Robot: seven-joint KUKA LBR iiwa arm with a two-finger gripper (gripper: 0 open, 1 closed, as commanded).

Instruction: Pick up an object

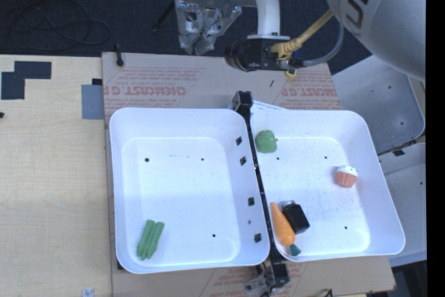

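The end effector (201,28) is parked at twelve o'clock, beyond both bins — nothing is carried. Whether it is apart or together cannot be told. A carrot (282,225) is seen at five o'clock.

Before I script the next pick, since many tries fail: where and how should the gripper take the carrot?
Probably the carrot across its thick orange upper half, coming straight down. It lies flat and slanted, with the black block touching its right side lower down and the bin wall close on its left, so the upper part offers the most room.

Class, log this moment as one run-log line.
gripper: above bench, behind bins | left bin: green beans | right bin: green apple, cupcake, carrot, black block
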